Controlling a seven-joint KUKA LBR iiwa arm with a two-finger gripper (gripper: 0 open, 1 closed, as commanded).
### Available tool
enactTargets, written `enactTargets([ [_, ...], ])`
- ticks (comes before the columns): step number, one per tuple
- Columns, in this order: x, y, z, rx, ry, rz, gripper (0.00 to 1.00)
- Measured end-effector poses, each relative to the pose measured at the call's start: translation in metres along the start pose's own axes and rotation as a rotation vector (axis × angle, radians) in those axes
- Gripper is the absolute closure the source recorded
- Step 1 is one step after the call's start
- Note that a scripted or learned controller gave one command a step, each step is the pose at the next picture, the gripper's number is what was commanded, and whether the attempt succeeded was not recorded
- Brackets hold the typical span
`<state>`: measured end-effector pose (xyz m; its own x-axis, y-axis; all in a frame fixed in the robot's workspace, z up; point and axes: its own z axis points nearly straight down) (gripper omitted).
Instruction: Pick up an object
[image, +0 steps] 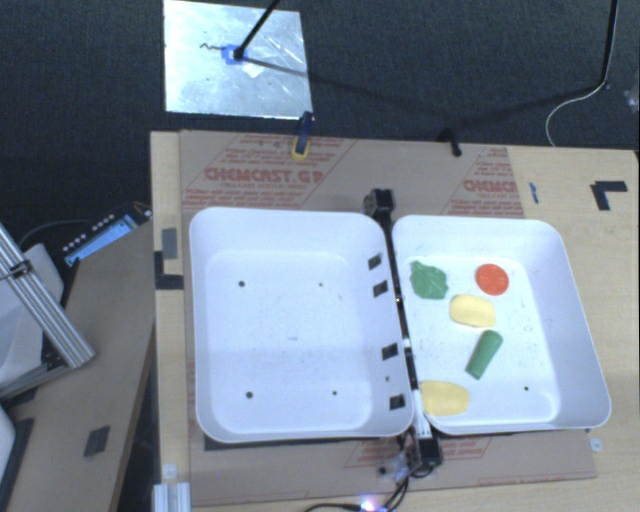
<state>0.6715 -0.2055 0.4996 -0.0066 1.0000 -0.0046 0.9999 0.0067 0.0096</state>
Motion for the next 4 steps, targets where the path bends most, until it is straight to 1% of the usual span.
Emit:
enactTargets([
  [1,0.000,-0.009,-0.037,0.006,0.003,0.002,1.00],
  [2,0.000,-0.002,-0.036,0.006,0.003,0.002,1.00],
  [3,0.001,-0.136,-0.038,0.010,0.006,0.010,1.00],
  [4,0.000,-0.059,-0.028,0.004,0.001,0.001,1.00],
])
